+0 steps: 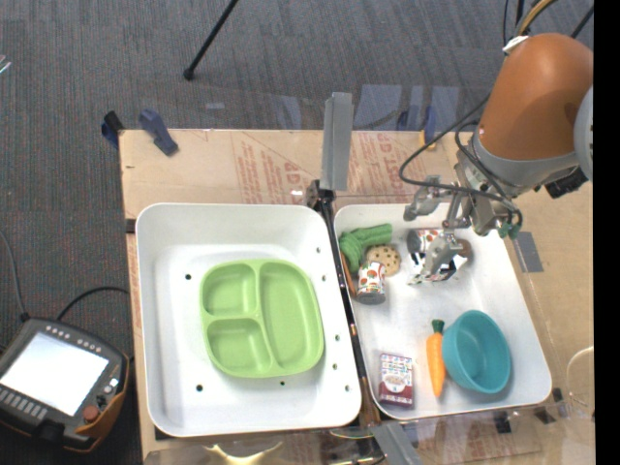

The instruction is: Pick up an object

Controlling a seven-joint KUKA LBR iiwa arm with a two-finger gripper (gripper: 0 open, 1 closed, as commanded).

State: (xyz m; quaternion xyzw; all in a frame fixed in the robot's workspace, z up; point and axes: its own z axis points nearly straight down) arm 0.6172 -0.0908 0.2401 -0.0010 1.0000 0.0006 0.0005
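Currently, the two-finger metal gripper point(436, 260) is hovering low in the far part of the right white bin point(518, 303); whether it is grasping cannot be determined. The small patterned cylindrical cup point(371, 281) is lying just left of it.

You've got a brown bench point(242, 168) w/ two shallow white bins side by side directly on it, left bin point(170, 260) & right bin point(513, 289) touching along a dark centre seam, plus a grey upright post point(336, 148) at the far edge btwn them.
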